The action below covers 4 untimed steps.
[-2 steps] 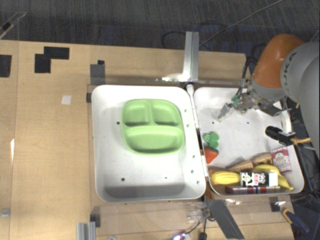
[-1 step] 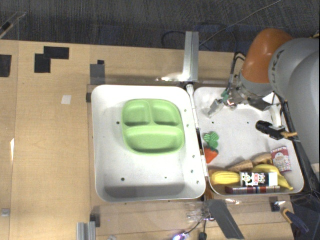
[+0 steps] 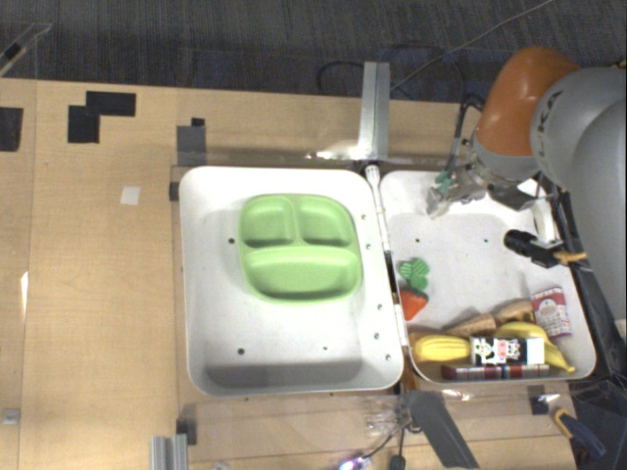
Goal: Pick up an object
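Even, fairly bright overhead light; soft low-resolution frame.
Glare is seen on the metal post [image 3: 375, 111] left of the gripper [image 3: 443, 196] and on the white bin [image 3: 211, 204] rim further left. A grey shadow is cast along that bin's near wall, well below-left of the gripper. The arm [image 3: 578, 116] to the gripper's right is blurred and oversized. The dark floor above is dim, and small items below the gripper are poorly resolved.

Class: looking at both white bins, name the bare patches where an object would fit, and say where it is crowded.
Bare: the left bin floor around the green tray; the right bin middle, between gripper and bananas. Crowded: right bin's near edge.
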Tool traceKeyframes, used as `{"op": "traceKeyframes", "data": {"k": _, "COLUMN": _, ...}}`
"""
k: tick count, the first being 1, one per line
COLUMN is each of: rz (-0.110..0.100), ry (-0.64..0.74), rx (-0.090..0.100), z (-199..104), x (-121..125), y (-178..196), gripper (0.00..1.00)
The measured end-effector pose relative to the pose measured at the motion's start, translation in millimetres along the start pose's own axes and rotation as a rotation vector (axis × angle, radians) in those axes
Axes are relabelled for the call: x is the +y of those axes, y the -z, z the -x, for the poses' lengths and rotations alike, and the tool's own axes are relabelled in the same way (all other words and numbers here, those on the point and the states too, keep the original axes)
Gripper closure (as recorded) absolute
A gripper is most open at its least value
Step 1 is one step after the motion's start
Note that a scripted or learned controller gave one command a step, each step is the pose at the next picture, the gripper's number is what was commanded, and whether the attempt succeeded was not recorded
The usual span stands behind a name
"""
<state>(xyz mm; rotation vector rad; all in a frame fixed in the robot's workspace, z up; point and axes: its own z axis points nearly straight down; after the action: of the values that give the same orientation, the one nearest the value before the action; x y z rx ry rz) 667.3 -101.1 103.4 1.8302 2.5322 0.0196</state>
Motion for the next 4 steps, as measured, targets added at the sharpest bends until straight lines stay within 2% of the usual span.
{"op": "traceKeyframes", "data": {"k": 1, "rz": -0.007, "ry": 0.127, "rx": 0.002, "z": -3.5, "x": -28.6, "y": -12.9, "gripper": 1.0}}
{"op": "traceKeyframes", "data": {"k": 2, "rz": -0.007, "ry": 0.126, "rx": 0.0, "z": -2.5, "x": -28.8, "y": -12.6, "gripper": 0.0}}
{"op": "traceKeyframes", "data": {"k": 3, "rz": -0.008, "ry": 0.178, "rx": 0.0, "z": 31.8, "x": -74.8, "y": -11.1, "gripper": 0.0}}
{"op": "traceKeyframes", "data": {"k": 4, "rz": -0.007, "ry": -0.16, "rx": 0.001, "z": 39.8, "x": -99.2, "y": -11.2, "gripper": 0.0}}
